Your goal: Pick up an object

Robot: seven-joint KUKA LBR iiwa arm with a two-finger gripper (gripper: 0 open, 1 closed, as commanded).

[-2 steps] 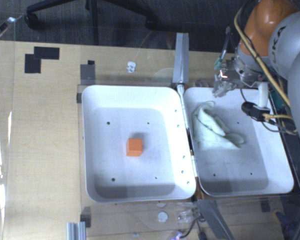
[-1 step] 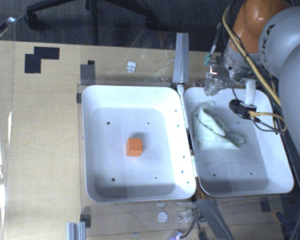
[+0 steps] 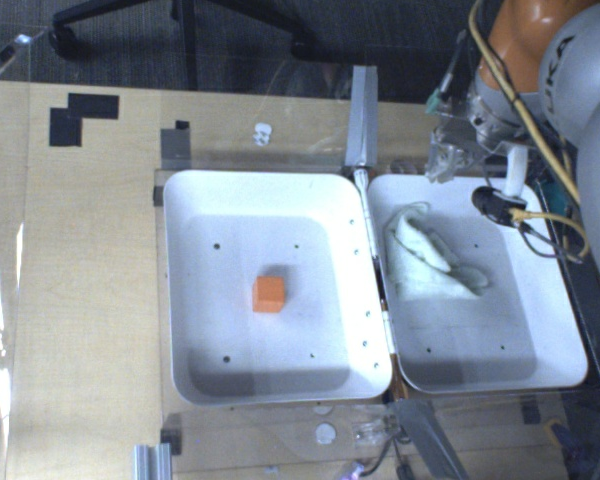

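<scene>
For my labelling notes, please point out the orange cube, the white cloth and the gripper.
orange cube (image 3: pixel 269 294), camera view, on its top face.
white cloth (image 3: pixel 427 251), camera view, on its crumpled middle.
gripper (image 3: pixel 450 163), camera view, at its tip above the right bin's back rim.

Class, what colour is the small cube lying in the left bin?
Orange. The cube shows plainly in the camera view, against the white bin.

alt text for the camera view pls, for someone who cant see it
Seen from above, two white bins sit side by side on a wooden bench: the left bin holds an orange cube, the right bin a crumpled white cloth. The arm hangs over the right bin's far right corner.
</scene>
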